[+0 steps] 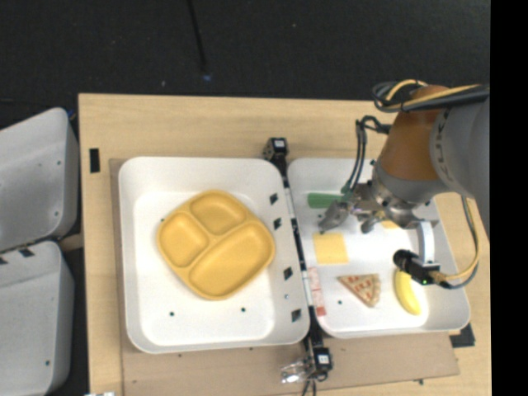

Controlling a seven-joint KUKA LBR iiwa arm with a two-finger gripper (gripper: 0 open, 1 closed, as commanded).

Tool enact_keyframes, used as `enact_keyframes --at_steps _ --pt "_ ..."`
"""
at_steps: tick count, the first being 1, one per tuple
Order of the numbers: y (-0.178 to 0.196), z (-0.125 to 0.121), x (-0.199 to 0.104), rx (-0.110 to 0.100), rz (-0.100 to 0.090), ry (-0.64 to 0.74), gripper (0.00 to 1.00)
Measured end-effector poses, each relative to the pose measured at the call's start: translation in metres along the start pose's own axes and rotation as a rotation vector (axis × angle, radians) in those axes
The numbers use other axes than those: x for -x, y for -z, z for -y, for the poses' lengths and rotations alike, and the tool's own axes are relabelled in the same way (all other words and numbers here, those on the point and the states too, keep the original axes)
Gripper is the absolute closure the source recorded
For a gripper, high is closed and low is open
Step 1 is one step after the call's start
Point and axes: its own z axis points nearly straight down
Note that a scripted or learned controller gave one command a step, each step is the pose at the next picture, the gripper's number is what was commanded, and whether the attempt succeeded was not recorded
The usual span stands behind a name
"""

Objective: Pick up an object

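Gripper [351, 213] low over right bin [450, 320] — finger state cannot be told.
Green object [323, 198] lies just beside it near the bin's far-left corner — long axis running left-right.

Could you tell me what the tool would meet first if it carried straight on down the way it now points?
Probably the right bin's floor, between the green piece and the yellow cheese slice; the tool hangs there, though depth is unclear.
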Motion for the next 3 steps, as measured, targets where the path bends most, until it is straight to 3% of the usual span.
enact_keyframes --at_steps 1,2,3 --pt "-0.033 0.0 0.001 0.002 0.0 -0.003 0.0" --pt "-0.02 -0.001 0.002 0.007 0.001 -0.009 1.0" --pt "0.037 -0.012 0.003 0.011 0.001 0.006 1.0"
